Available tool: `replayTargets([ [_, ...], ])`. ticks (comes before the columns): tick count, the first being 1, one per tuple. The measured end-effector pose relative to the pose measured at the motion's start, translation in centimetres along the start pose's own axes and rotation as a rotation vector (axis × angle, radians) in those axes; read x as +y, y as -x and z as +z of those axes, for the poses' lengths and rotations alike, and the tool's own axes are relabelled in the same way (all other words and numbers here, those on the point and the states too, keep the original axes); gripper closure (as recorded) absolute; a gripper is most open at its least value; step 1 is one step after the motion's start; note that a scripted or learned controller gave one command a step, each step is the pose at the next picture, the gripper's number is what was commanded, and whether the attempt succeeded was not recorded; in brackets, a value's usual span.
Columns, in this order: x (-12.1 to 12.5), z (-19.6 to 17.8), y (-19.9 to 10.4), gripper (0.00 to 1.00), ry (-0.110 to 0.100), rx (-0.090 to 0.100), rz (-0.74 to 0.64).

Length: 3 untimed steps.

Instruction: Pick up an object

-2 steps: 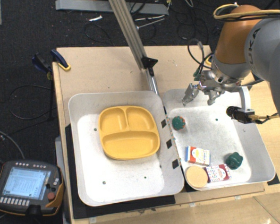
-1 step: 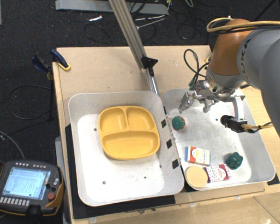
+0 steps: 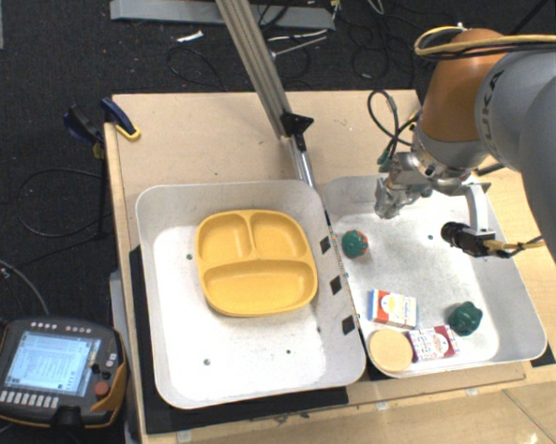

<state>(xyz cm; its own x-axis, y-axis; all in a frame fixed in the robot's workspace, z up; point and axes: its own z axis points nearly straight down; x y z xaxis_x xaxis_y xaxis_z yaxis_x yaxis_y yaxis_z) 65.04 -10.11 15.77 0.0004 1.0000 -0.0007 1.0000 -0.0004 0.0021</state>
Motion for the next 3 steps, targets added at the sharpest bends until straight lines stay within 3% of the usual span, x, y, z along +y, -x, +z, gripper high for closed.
replayTargets([
  [1, 0.5, -6.2, 0.6, 1.00, 0.006, -0.001, 0.000],
  [2, 0.6, -6.1, 0.6, 1.00, 0.000, 0.000, -0.002],
  [3, -1.1, -5.9, -5.0, 1.00, -0.004, 0.003, -0.008],
])
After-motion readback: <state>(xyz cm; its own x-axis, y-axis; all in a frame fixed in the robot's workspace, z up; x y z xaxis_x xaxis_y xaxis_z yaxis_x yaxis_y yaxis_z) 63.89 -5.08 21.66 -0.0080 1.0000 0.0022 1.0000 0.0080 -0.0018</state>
